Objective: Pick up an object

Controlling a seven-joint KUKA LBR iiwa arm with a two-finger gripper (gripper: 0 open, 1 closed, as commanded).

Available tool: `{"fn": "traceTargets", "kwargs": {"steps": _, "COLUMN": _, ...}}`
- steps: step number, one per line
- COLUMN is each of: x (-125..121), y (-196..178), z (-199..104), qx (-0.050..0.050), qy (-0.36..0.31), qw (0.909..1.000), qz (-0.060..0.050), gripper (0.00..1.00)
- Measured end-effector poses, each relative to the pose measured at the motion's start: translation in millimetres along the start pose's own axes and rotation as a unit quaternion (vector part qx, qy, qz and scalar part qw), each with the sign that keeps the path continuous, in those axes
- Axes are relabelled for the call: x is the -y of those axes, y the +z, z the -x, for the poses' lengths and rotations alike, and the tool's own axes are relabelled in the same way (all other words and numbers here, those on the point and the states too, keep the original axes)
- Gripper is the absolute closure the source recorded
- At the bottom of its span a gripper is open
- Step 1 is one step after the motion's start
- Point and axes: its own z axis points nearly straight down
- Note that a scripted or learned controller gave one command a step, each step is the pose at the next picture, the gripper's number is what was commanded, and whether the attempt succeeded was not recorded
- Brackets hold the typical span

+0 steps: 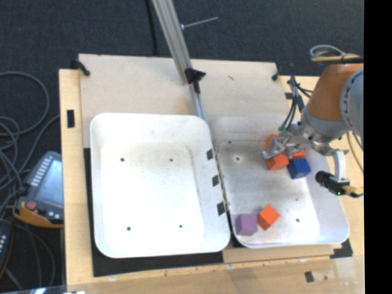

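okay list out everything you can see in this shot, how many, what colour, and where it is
white bins: two, white, side by side on the bench.
orange blocks: at least two, one near the right bin's front, one by the gripper.
purple block: one, right bin's front, beside an orange block.
blue block: one, right bin, by the gripper.
aluminium post: one, silver, behind the bins.
handheld pendant: one, grey and orange, floor at left.
cables: several, dark, floor at left.
arm: one, grey with orange band, from the right.
gripper: one, over the right bin.
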Motion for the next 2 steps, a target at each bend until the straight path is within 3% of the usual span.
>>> {"fn": "traceTargets", "kwargs": {"steps": 1, "x": 41.8, "y": 10.4, "z": -20.4, "qx": 0.0, "qy": 0.0, "qw": 1.0, "qz": -0.003, "gripper": 1.0}}
{"fn": "traceTargets", "kwargs": {"steps": 2, "x": 35.5, "y": -12.7, "z": -98.5, "qx": -0.003, "qy": -0.005, "qw": 1.0, "qz": -0.002, "gripper": 1.0}}
